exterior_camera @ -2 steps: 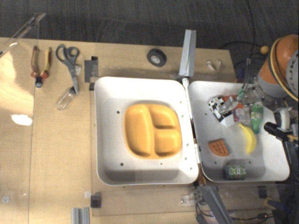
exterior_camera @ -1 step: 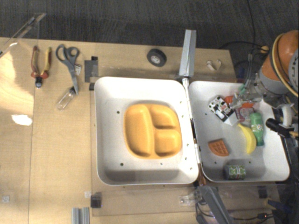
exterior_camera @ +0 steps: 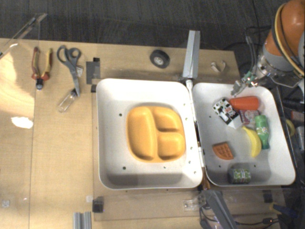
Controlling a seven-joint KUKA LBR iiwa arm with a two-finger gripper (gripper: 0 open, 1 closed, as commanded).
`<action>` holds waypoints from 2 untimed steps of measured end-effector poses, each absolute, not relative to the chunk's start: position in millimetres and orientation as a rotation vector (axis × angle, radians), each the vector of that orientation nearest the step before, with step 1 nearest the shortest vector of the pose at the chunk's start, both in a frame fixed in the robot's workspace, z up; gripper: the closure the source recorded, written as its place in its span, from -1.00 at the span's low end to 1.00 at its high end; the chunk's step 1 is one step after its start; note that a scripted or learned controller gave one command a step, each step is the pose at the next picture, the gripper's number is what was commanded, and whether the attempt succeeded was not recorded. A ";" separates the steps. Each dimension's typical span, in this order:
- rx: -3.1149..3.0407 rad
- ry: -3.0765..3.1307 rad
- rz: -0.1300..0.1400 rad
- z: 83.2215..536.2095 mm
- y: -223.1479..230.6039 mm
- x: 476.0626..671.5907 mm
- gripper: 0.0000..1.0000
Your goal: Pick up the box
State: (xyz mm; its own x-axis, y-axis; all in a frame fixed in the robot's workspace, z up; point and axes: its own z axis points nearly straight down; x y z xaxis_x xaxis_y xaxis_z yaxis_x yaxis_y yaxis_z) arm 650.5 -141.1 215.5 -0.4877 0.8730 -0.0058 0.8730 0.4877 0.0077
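Over at the right bin's (exterior_camera: 281,175) top edge, the gripper (exterior_camera: 244,82) hovers near the rim. Can't tell how its jaws are set, too small and blurry. The box (exterior_camera: 225,110), black-and-white patterned, sits at about 7 o'clock from it, nearby, long axis running roughly 10-to-4. An orange-red carrot-looking thing (exterior_camera: 245,102) touches or slightly overlaps its right end, so that edge is hard to make out.

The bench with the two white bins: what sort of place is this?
Probably a robotics lab or workshop. A robot arm reaches over a bin of small toy-like items, and scissors, pliers and a tape roll lie on the wooden bench.
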 end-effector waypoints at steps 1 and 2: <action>0.378 3.108 0.003 250.2 -74.1 618.8 1.00; -0.212 3.126 0.002 234.0 -43.7 567.3 1.00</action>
